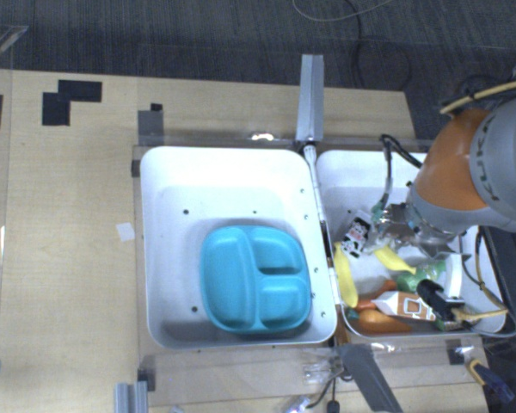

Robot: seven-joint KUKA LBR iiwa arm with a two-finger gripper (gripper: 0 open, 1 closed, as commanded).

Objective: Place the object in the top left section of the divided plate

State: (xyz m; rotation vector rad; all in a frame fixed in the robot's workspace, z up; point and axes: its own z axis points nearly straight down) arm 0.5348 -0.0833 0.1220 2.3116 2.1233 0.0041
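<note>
I see the divided plate (pixel 256 276) sitting bare in the left bin (pixel 168 231); nothing is placed yet; my arm (pixel 464 175) hangs over the right bin (pixel 348 175), where the objects (pixel 396 295) lie heaped; the gripper's state I cannot tell; picking and placing remain.

Arm hides much of the right bin

The arm (pixel 477 175) runs off the right edge, and its wrist covers the tool, so the fingers cannot be read. In the right bin (pixel 353 175), the small things lie heaped and overlapping: the yellow piece (pixel 345 280) and the orange carton (pixel 404 305) are partly buried, and the black-and-white item (pixel 355 235) is too small to identify.
</note>
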